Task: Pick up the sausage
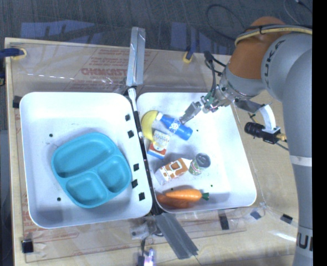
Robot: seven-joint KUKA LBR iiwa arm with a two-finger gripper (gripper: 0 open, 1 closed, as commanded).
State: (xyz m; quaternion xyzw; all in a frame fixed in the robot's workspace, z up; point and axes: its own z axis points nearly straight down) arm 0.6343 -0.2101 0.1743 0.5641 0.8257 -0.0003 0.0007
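My gripper (187,116) reaches down into the right bin (236,148) from the upper right. Its tip sits just above and right of a blue and white bottle (173,126) lying at the bin's back left. An orange, elongated item with a green end (179,195) lies along the front wall of the same bin, well below the gripper. It looks like a carrot. I see nothing in the bin that I can name as a sausage.
The right bin also holds a yellow fruit (147,122), a small white carton (159,143), an orange and white carton (173,170) and a small can (200,162). A blue divided plate (91,168) lies in the left bin (36,121).
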